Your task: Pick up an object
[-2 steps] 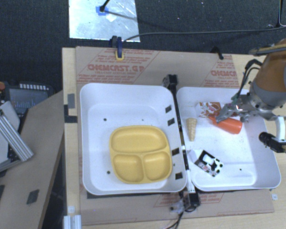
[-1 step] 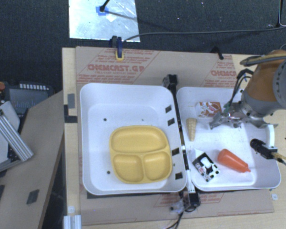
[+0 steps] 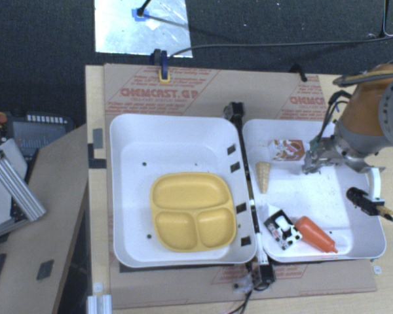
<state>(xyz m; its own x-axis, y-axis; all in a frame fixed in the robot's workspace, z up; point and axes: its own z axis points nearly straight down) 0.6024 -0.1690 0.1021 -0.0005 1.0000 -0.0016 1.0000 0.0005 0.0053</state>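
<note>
The right bin [image 3: 360, 244] holds several objects. A red and white packet [image 3: 288, 149] lies near its back wall. A tan cone [image 3: 263, 175] lies by the left wall. A black and white block [image 3: 281, 229] and an orange carrot [image 3: 316, 234] sit together at the front. My gripper [image 3: 312, 164] hangs low over the upper middle of this bin, just right of the packet and close to its right edge. Nothing shows in its grasp.
The left bin [image 3: 128, 175] bears a yellow divided plate [image 3: 192, 210]. A black divider [image 3: 243, 175] runs between the bins. The grey arm with its orange band [image 3: 370, 113] comes in over the right bin's far right corner. A black part [image 3: 361, 200] juts out near the right wall.
</note>
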